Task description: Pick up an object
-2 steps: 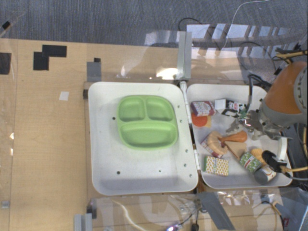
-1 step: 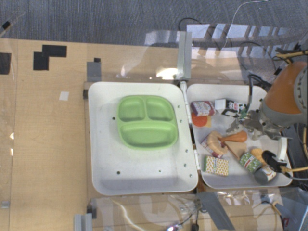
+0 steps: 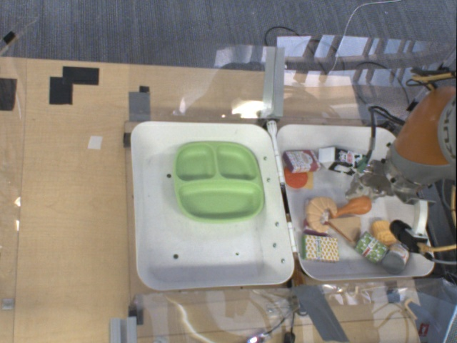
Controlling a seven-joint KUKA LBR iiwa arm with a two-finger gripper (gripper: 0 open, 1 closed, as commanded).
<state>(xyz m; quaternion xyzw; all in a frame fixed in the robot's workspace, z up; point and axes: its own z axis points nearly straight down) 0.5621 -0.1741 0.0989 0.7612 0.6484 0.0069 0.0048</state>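
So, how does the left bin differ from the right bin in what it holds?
The left bin holds one large thing, a green divided plate, lying flat near its middle; the right bin holds many small mixed items crowded together. The gripper is over the right bin, not over the left bin. Both bins are shallow, white and similar in size.

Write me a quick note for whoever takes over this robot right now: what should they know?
Gripper: low over the right bin, beside the carrot; I can't tell if it grips anything.
Things: the right bin also holds a red pack, a croissant, a patterned box and a green can. The left bin holds a green tray.
Done: nothing visibly lifted.
Left: grasp one item and raise it.
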